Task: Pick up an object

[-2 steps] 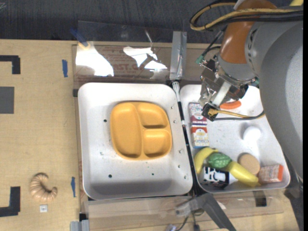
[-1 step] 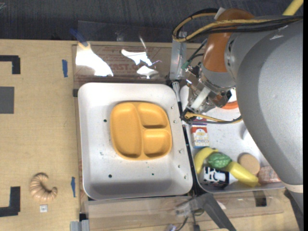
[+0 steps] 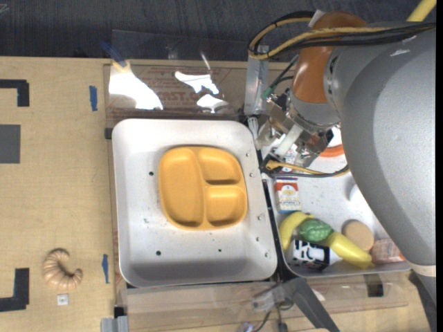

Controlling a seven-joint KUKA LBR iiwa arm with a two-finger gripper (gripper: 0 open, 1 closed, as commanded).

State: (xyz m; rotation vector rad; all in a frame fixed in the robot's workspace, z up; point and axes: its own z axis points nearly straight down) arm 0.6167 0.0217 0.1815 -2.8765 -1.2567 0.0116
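Claw (image 3: 277,146) at right bin's (image 3: 325,196) upper left, grip state unclear; small carton (image 3: 288,194) just below it, banana (image 3: 342,246) farther down

The arm (image 3: 394,130) is a broad, smooth grey shell, rounded like a drum and faintly glossy along its upper curve; above the wrist sits an orange band (image 3: 311,75), shiny, with a pale highlight on its top; black cables (image 3: 346,34) run along the arm's upper side, and a yellow one loops with them in an arc past the band; a yellow strip (image 3: 423,7) shows at the arm's far top; below the band the wrist narrows into a cluster of metal and white parts with thin wires, one of them yellow (image 3: 304,168); the gripper (image 3: 280,147) itself is a small pale and dark assembly, its details too crowded to read.
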